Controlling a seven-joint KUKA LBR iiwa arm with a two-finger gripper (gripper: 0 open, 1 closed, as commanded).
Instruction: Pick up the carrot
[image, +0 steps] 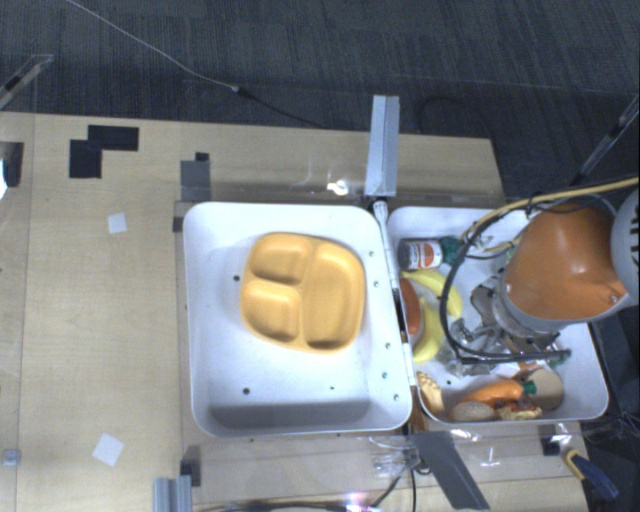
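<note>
camera view | step: reach; gripper (503, 352) above carrot (497, 389), grip state cannot be told | next: probably descend, close

The orange carrot (497, 389) is lying roughly flat along the right bin's (598, 398) near edge, among other items.

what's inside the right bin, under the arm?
Right bin holds a banana, a small bottle, and the carrot near the front wall beside other small items. The arm covers the bin's middle and right; anything there is hidden.
</note>
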